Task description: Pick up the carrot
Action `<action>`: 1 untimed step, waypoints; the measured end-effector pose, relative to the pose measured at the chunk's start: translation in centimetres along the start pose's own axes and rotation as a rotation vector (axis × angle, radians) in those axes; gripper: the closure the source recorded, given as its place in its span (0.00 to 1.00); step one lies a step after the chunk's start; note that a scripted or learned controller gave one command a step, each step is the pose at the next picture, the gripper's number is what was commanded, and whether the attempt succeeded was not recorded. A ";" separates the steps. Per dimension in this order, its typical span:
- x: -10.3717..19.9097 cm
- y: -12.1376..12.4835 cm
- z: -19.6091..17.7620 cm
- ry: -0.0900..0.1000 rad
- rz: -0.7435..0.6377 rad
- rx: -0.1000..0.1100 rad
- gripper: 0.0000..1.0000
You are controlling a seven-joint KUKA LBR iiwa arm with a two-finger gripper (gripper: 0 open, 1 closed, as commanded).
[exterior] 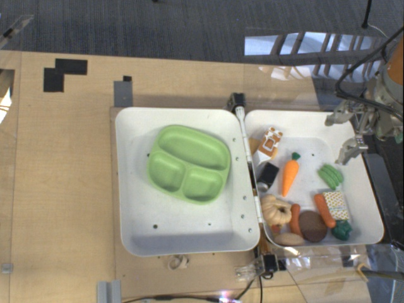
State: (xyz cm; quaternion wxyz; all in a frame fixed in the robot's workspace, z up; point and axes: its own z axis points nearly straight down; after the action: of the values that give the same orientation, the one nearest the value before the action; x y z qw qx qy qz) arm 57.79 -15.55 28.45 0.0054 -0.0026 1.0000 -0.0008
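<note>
Carrot (290,175) mid-bin, clear all round

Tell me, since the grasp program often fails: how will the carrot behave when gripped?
The carrot looks like a stiff, glossy toy, so probably light and somewhat slippery. Its rounded, tapered body may roll or squirt out of a pinch. It lies apart from its neighbours, so nudging should disturb little.

no readable text, labels, brands or numbers anywhere

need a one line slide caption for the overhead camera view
Gripper at the right bin's far edge, carrot lying untouched among toy foods, green plate in the left bin.
</note>
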 end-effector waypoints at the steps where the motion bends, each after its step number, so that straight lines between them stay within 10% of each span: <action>1: 0.6 1.4 17.1 0.010 0.084 -0.004 0.00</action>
State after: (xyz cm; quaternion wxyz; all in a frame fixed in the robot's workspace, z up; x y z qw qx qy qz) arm 57.35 -14.23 11.34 0.0004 0.0392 0.9992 0.0012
